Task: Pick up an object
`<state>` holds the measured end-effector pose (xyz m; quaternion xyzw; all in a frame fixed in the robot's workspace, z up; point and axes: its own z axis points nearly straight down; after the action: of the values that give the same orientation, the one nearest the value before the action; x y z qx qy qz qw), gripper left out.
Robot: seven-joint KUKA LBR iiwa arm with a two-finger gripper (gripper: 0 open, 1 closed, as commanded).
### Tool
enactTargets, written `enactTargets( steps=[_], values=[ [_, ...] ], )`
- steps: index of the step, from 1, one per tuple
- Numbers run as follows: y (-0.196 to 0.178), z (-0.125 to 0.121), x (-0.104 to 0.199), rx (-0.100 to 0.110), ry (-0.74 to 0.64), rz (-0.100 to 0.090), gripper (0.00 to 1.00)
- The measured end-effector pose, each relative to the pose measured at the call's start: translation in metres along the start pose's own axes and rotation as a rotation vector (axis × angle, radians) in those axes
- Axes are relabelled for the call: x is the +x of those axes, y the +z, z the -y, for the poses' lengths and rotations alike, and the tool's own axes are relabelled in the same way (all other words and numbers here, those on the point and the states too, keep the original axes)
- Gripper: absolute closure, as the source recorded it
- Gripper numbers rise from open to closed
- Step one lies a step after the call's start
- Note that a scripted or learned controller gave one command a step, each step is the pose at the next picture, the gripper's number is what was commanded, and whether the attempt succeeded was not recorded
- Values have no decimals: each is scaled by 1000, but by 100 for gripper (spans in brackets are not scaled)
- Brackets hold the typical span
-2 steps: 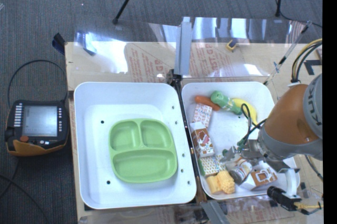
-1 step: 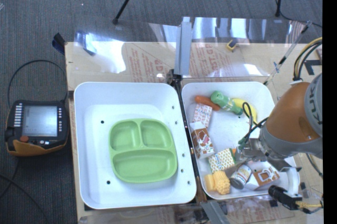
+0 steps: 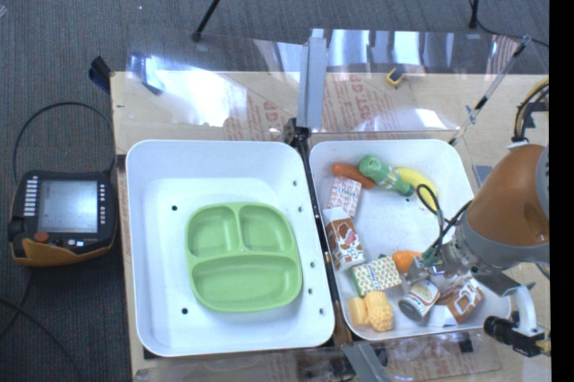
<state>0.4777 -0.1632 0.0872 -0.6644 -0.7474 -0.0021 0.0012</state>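
The claw (image 3: 437, 268), grip state unclear, hovers just above the can (image 3: 418, 300).

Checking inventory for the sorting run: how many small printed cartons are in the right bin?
3, possibly more. One carton stands near the bin's left wall, a brown one just below it, and a green-patterned one lower down. The gripper may hide others.

Both white bins (image 3: 224, 160) look like smooth, slightly glossy plastic. The green divided plate (image 3: 243, 256) is matt plastic. The small can (image 3: 418, 301) has a shiny metal end. The bench (image 3: 206, 102) is pale wood under glaring clear sheeting.
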Motion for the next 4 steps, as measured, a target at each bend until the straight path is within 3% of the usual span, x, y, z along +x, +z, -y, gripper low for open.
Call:
enactTargets(
  steps=[1,2,3,4],
  values=[
    [-126,-7,38,5,16,3,100],
    [-126,-7,38,5,16,3,0],
    [-14,-1,-16,7,18,1,0],
    [-23,-2,-16,8,20,-1,100]
  ],
)
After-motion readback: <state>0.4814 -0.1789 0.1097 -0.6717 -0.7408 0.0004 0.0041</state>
